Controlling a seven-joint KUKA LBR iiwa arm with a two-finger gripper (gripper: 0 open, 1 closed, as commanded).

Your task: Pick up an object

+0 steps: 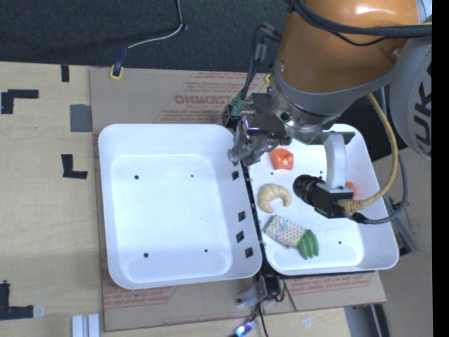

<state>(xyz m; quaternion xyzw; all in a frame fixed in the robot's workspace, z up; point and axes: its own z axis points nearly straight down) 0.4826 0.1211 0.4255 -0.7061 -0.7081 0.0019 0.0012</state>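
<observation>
While gripper (247,146) hovers at right bin's (372,258) far-left edge | croissant (274,196) lies nearer camera, slightly right | grip state unreadable

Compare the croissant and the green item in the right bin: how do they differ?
The croissant is tan and curled into a crescent; the green item is ridged and roughly oval. The croissant lies apart near the bin's middle; the green item lies against a patterned packet nearer the front edge. Both rest in the right bin.
</observation>
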